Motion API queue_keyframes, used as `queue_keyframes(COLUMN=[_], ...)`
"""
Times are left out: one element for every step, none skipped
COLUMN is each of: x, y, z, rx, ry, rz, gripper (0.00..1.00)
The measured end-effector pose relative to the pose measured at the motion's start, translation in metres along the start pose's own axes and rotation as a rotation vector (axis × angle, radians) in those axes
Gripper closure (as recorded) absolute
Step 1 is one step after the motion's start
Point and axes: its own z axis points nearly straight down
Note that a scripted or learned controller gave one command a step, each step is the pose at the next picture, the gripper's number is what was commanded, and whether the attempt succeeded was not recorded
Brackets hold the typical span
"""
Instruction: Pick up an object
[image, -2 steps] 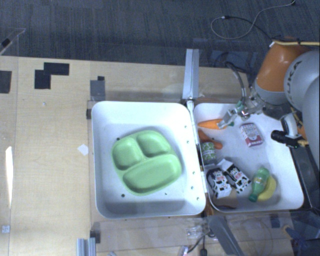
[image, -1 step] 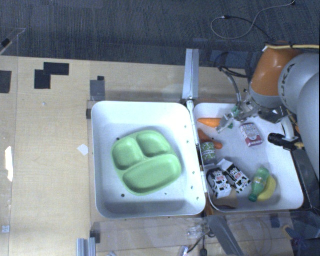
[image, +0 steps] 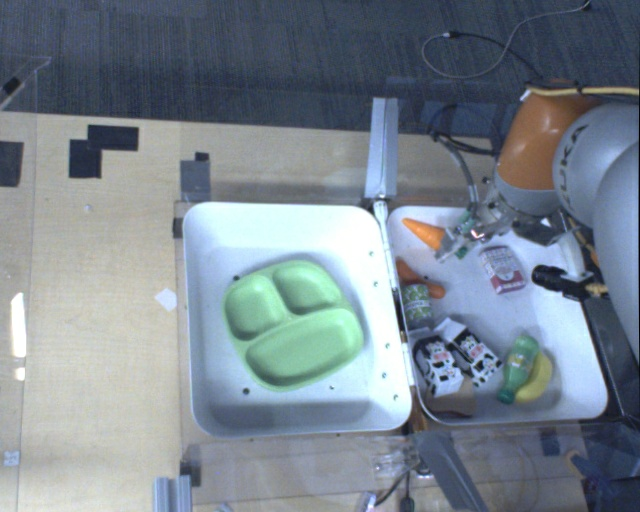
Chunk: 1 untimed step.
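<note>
The end effector (image: 462, 240) hangs low over the far end of the right bin (image: 590, 385), its tip just beside a carrot (image: 424, 233) that lies on the bin floor, and I cannot tell how it is set or whether it has hold of anything. Nearer in that bin lie a small red-and-white packet (image: 503, 268), a green can (image: 416, 306), two cow-patterned cartons (image: 455, 362), a green bottle (image: 518, 366) and a banana (image: 541, 377), the last two touching. The left bin (image: 205, 300) on the worktop (image: 90, 330) holds a green divided tray (image: 292, 322).
</note>
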Motion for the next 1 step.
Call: queue_keyframes(x=[0.0401], y=[0.0184], z=[-0.1543], rx=[-0.011], ry=[0.001], rz=[0.145], gripper=[1.00])
